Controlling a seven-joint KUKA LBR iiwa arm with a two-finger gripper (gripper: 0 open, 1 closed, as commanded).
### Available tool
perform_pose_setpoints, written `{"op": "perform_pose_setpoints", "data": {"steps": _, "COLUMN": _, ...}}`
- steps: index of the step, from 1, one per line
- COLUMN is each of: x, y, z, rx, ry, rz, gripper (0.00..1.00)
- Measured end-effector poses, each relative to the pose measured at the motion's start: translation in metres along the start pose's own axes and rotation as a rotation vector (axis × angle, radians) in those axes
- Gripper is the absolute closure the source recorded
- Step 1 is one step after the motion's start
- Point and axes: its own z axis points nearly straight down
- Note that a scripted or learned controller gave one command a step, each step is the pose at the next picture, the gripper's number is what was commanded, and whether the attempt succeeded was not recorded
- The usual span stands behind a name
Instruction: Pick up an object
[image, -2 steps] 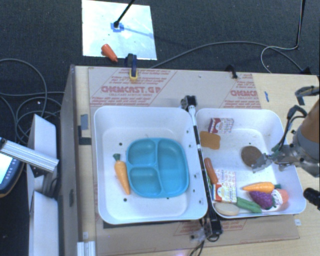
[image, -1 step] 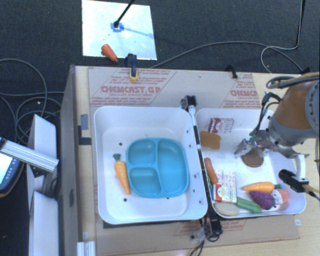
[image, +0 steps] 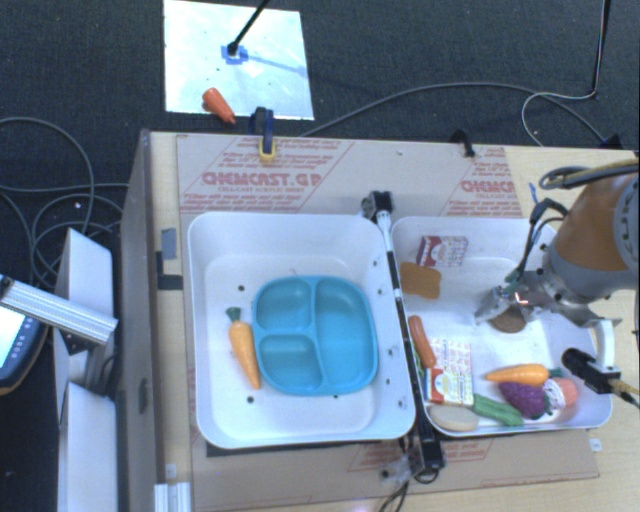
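One brown object (image: 510, 322), perhaps food (half-hidden)

The arm (image: 600, 235) runs off the right edge; a brown thing (image: 510, 322) (unidentifiable) sits half-hidden beneath the gripper (image: 507, 300).

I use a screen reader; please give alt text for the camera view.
The arm's hand is low in the right bin, over a brown item among toy foods. The left bin holds a blue tray and a carrot.
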Motion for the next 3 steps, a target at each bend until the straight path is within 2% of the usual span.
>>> {"op": "perform_pose_setpoints", "data": {"steps": 1, "x": -0.001, "y": 0.001, "z": -0.011, "rx": -0.004, "ry": -0.002, "rz": -0.002, "gripper": 1.00}}
{"op": "perform_pose_setpoints", "data": {"steps": 2, "x": 0.010, "y": -0.029, "z": -0.097, "rx": 0.000, "ry": 0.000, "rz": -0.001, "gripper": 1.00}}
{"op": "perform_pose_setpoints", "data": {"steps": 3, "x": 0.000, "y": 0.029, "z": -0.011, "rx": 0.005, "ry": 0.002, "rz": -0.001, "gripper": 1.00}}
